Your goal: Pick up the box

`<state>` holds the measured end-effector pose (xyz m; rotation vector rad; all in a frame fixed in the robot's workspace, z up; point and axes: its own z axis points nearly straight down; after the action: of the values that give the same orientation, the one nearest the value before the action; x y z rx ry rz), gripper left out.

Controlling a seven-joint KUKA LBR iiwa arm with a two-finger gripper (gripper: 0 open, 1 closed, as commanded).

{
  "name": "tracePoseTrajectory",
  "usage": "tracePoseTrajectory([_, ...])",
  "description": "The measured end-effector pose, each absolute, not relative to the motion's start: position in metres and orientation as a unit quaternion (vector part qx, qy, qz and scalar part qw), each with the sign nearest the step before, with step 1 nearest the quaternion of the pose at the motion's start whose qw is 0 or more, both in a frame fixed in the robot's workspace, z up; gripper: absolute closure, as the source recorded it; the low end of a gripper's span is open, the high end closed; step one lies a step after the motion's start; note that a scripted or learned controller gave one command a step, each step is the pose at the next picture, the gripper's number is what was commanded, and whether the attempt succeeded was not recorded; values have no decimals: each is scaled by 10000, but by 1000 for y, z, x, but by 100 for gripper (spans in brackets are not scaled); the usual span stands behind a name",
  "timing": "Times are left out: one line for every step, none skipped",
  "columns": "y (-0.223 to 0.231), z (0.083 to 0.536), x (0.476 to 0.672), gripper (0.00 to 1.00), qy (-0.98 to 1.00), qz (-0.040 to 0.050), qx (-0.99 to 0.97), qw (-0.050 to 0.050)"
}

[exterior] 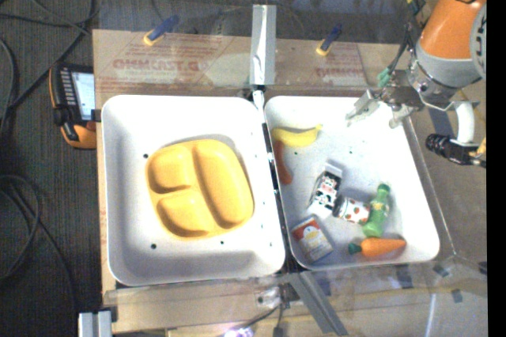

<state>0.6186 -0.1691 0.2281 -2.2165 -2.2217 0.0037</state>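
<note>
A small red and blue box (312, 238) lies flat near the front edge of the right bin (419, 193). A black-and-white patterned carton (326, 189) stands just behind it, mid-bin. My gripper (378, 112) hangs over the bin's far right corner, well behind and to the right of both. Its fingers (358, 109) are spread open with nothing between them. The arm's orange band (452, 27) rises above it at the top right.
The right bin also holds a banana (296, 136) at the far left, a red item (282, 166) by the left wall, a small white can (353, 209), a green bottle (379, 209) and a carrot (378, 247). A yellow divided plate (202, 187) lies in the left bin (118, 169).
</note>
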Motion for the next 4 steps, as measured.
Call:
tracePoseTrajectory([-149, 93, 591, 0, -6839, 2, -7296, 7])
tracePoseTrajectory([-172, 89, 650, 0, -6814, -26, -7319, -54])
tracePoseTrajectory([-157, 90, 647, 0, -6983, -7, -7157, -67])
tracePoseTrajectory([-161, 90, 620, 0, -7039, -23, -7102, -61])
